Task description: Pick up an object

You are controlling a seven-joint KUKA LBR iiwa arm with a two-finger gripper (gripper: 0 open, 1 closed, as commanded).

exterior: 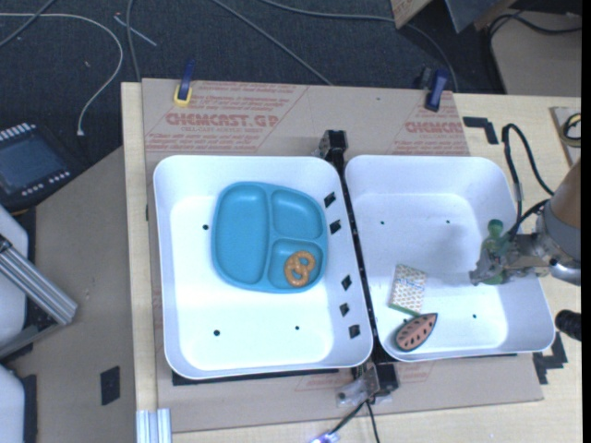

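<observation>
Two glossy white bins (pixel 185 247), sectioned blue plate (pixel 268 236)

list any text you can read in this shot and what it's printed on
"CHEMCAST GP": red print on the brown board behind the left bin.
The same red logo on the board behind the right bin, partly blurred.
Smaller red lines around both logos: too blurred to read.

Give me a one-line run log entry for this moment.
gripper: over right bin, right side | in bin: patterned packet, slice-shaped toy | left bin: blue plate with pretzel
</observation>
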